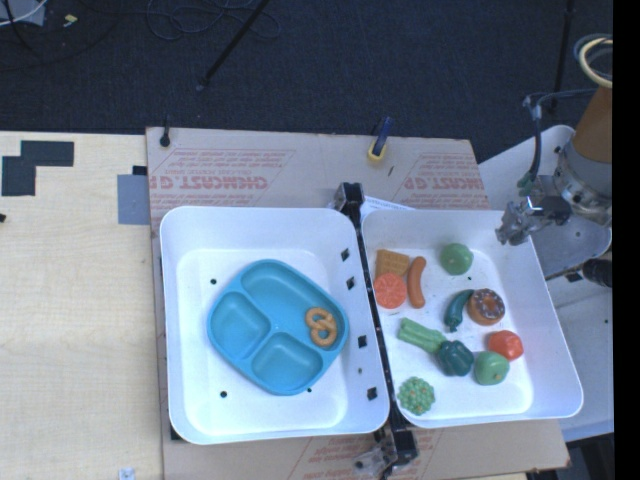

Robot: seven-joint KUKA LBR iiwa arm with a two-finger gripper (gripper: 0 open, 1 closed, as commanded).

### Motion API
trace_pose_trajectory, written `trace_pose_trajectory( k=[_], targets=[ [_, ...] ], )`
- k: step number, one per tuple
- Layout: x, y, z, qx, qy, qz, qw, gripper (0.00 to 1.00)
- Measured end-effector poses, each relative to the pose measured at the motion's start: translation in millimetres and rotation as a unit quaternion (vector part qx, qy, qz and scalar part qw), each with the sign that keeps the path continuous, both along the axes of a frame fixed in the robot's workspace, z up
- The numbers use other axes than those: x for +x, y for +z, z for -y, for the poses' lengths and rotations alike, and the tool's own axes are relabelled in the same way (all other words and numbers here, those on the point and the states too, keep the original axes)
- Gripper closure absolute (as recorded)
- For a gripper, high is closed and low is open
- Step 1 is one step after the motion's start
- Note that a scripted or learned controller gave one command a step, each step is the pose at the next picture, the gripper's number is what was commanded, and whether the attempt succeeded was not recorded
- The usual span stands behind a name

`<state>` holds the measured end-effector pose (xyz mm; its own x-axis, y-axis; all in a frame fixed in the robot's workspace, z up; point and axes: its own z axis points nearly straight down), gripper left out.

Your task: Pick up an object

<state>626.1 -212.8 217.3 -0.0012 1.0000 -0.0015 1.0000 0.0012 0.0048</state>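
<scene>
Near row, right bin point(560, 393): speckled green ball point(417, 395) by the near-left corner; dark green pepper point(455, 357) and green apple point(490, 368) touching; red tomato point(506, 344) just beyond the apple.
Middle, right bin: green cucumber-like piece point(421, 334) lying aslant, its end at the pepper; dark green vegetable point(458, 308) beside a brown sprinkled doughnut point(486, 306).
Far row, right bin: orange slice point(389, 290), sausage point(416, 281) and tan waffle piece point(392, 263) clustered near the divider; round green fruit point(456, 258) apart to their right.
Left bin point(185, 408): blue three-compartment plate point(262, 336), a pretzel point(322, 325) resting on its right side.
Gripper point(513, 230): at the far right corner, over the right bin's rim, well apart from all the food; nothing seen held. Finger spread cannot be told, too small and dark.
Arm point(592, 158): grey with an orange band, entering from the right.
</scene>
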Motion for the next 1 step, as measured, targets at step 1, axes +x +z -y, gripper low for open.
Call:
trace_pose_trajectory(
  k=[1],
  targets=[
    [0.2,11.0,0.5,0.0008,0.001,-0.002,1.0000,1.00]
  ],
)
